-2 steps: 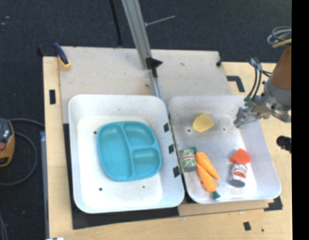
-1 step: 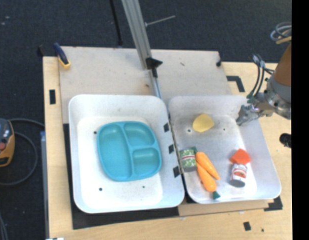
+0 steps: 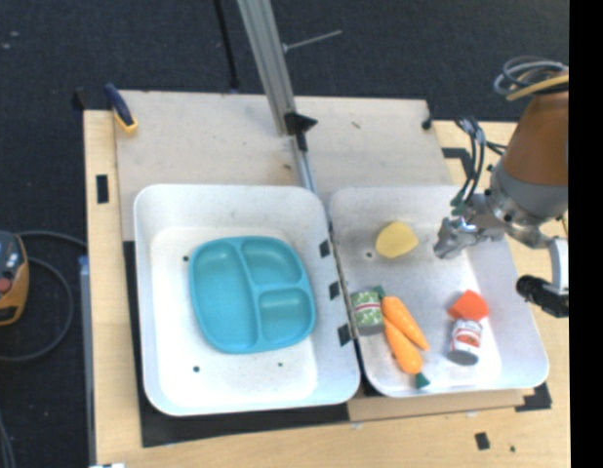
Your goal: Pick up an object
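Yellow object [image 3: 396,240] beside claw [image 3: 451,241]

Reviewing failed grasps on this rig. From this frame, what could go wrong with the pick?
1. The gripper hangs between the yellow piece and the orange-capped bottle, above neither; a straight descent would likely close on bare bin floor.
2. The carrots lie against the small green-labelled box, so a grasp there may nudge or catch both.
3. The yellow piece looks rounded and could slip out.
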Robot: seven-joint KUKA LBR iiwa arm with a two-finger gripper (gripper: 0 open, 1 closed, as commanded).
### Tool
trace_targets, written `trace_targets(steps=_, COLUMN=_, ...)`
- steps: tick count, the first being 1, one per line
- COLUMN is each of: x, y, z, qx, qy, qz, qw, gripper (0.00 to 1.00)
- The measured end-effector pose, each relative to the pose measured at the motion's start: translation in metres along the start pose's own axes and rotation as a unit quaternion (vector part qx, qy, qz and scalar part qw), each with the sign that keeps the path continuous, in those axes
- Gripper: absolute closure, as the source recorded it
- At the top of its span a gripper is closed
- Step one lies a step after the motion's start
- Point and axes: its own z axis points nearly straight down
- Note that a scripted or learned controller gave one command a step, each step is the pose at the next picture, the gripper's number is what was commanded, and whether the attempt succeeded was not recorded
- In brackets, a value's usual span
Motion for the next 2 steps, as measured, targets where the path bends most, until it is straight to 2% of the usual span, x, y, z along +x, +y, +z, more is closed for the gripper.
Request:
trace_targets(steps=1, x=0.054, y=-0.015, z=-0.017, qx=-0.001, qy=0.001, qz=-0.001, qw=1.0, gripper=1.0)
trace_targets(steps=2, x=0.103, y=-0.03, z=-0.012, qx=0.0, qy=0.0, qz=0.0, qw=1.0, gripper=1.0)
